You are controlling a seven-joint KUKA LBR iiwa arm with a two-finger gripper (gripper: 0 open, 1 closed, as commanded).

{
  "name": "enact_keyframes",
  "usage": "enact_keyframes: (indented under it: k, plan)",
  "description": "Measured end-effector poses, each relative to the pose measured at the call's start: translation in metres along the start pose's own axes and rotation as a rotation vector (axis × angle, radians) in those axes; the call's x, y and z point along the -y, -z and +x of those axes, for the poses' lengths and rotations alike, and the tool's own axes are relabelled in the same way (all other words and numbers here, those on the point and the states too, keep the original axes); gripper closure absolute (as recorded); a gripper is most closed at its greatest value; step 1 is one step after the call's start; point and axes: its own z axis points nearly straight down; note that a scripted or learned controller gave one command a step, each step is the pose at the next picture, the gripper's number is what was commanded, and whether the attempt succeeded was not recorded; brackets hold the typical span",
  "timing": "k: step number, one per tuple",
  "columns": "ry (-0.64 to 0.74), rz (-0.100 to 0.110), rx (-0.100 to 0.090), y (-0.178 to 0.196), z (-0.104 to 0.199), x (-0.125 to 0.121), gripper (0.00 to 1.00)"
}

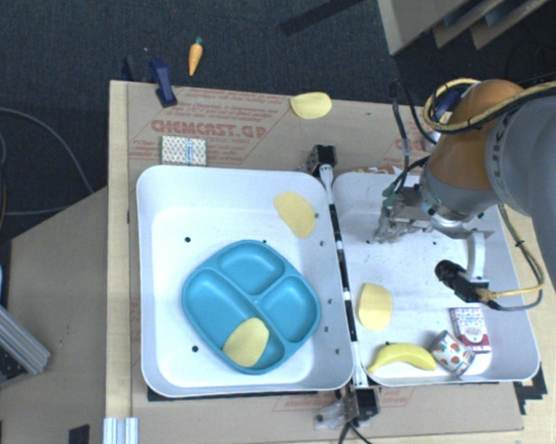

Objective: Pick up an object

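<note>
Here the gripper (391, 225) hangs low over the far left part of the right bin (509, 277), and whether it is parted or has hold of anything I cannot tell; the nearest candidates are the yellow chip (375, 306) at the bin's left wall, and the banana (403, 357) and small carton (464, 340) along the near rim. Likely best: pick the chip, come straight down, centre over it, lift clear before moving sideways. Open floor lies mid-bin; the divider wall crowds the chip, the near rim crowds the banana.
</note>
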Motion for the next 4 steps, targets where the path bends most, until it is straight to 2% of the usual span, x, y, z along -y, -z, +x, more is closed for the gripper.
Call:
enact_keyframes:
  k: [1,2,3,4]
  plan:
    - [0.0,0.0,0.0,0.0,0.0,0.0,0.0]
    - [-0.002,0.008,0.001,-0.013,-0.05,0.099,0.0]
    - [-0.002,0.009,0.0,-0.012,-0.107,0.143,0.0]
    - [0.0,0.006,0.001,-0.012,-0.111,0.077,0.0]
